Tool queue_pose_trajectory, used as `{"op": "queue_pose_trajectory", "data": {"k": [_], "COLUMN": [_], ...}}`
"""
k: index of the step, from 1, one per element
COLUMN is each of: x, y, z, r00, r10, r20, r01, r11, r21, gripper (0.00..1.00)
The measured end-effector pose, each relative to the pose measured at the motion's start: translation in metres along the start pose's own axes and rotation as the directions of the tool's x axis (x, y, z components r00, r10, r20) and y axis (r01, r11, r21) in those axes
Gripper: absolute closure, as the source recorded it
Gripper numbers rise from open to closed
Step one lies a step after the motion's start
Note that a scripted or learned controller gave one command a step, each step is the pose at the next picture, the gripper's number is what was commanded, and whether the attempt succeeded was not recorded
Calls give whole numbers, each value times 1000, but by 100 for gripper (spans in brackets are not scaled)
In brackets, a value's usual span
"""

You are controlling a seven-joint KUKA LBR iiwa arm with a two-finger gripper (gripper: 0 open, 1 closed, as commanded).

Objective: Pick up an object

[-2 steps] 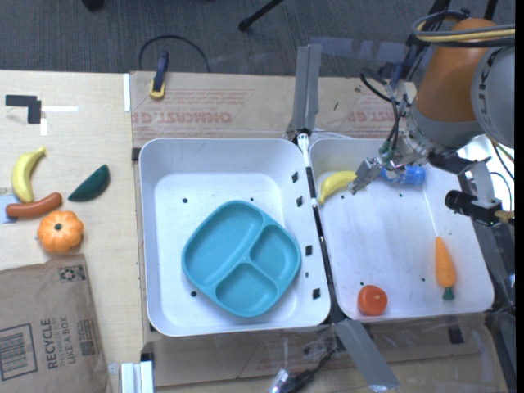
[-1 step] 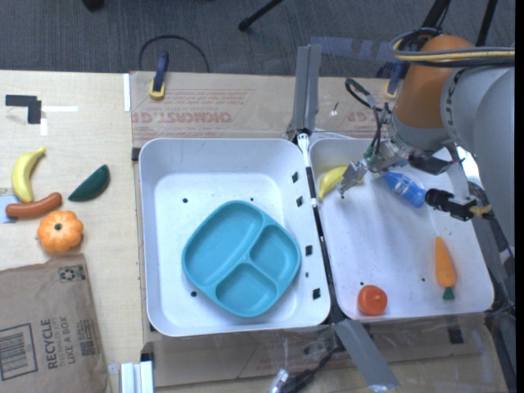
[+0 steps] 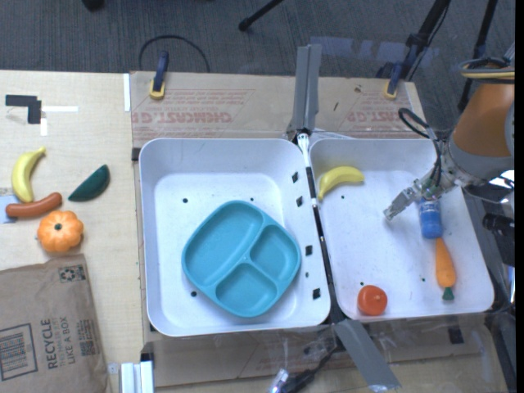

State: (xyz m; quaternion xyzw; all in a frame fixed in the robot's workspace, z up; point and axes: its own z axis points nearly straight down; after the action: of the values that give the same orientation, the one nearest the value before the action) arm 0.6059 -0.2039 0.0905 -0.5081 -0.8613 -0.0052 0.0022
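— Looking down on the desk, what is seen at the right bin point(image 3: 483, 297)?

— The gripper point(image 3: 413, 205) is seen low over it, its fingers spread wide, one jutting left. A blue bottle point(image 3: 431, 219) is seen just beside them, though not clearly gripped between them.

— And nearby?

— A carrot point(image 3: 444, 267) is laid below the bottle, a tomato point(image 3: 372, 300) near the front wall, a banana point(image 3: 339, 178) by the divider. The bottle is judged the likely target.
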Motion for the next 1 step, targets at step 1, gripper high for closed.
{"op": "queue_pose_trajectory", "data": {"k": [1], "x": [28], "y": [-55], "z": [-3], "r00": [980], "r10": [201], "r20": [-11], "r01": [-201], "r11": [980], "r21": [0], "gripper": [0]}}
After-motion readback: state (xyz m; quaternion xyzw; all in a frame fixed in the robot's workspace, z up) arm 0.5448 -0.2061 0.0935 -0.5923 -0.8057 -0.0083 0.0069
